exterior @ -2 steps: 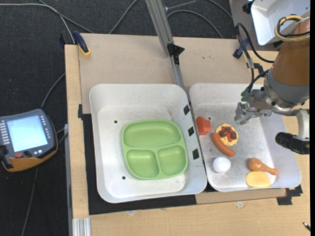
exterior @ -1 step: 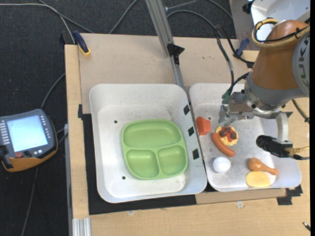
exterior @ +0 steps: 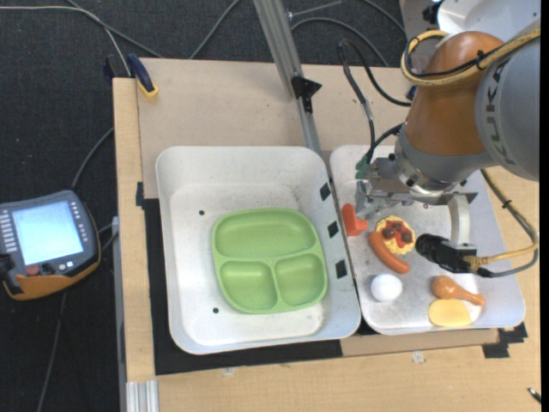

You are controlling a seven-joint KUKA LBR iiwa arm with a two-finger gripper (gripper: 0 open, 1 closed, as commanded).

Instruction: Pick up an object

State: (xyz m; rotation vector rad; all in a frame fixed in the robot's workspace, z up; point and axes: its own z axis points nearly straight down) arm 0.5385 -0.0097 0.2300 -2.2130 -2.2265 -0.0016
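My gripper [exterior: 371, 204] hangs low over the left part of the right bin [exterior: 506, 303], under the grey and orange wrist. Just below it lie an orange-red block [exterior: 352, 221], a red sausage [exterior: 386, 250] and a small pizza slice [exterior: 397, 234]. Nearer the front lie a white ball [exterior: 386, 287], a tan chicken drumstick [exterior: 456, 289] and a yellow piece [exterior: 452, 314]. The wrist hides the fingertips, and nothing shows between them.
The left bin [exterior: 184, 230] holds a green three-compartment plate [exterior: 230, 230]. A metal pole [exterior: 287, 50] rises behind the bins. A teach pendant [exterior: 43, 243] lies on the floor at far left. Cables run along the bench's back.
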